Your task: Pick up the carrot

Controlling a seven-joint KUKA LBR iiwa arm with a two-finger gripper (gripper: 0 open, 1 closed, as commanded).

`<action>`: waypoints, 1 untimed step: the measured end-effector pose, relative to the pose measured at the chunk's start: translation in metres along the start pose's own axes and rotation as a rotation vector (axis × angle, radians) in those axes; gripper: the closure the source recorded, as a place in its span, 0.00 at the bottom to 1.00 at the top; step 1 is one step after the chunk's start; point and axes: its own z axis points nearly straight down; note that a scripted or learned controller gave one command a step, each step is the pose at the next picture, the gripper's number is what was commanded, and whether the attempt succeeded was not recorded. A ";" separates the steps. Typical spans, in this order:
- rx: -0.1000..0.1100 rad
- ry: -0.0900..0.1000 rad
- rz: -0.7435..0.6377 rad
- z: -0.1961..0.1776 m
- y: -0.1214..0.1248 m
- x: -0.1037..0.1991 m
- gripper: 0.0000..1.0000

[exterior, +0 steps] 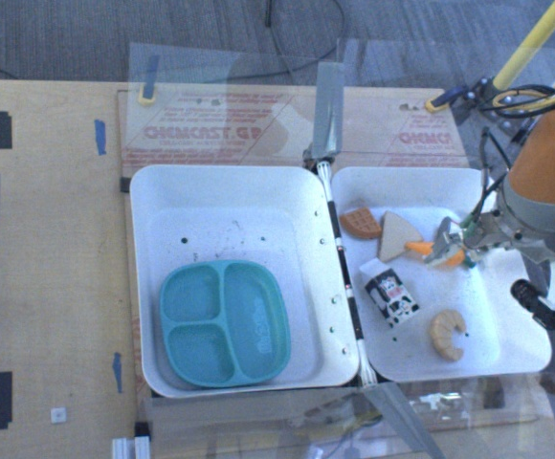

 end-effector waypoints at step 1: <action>-0.005 -0.003 -0.061 0.041 0.057 0.008 0.00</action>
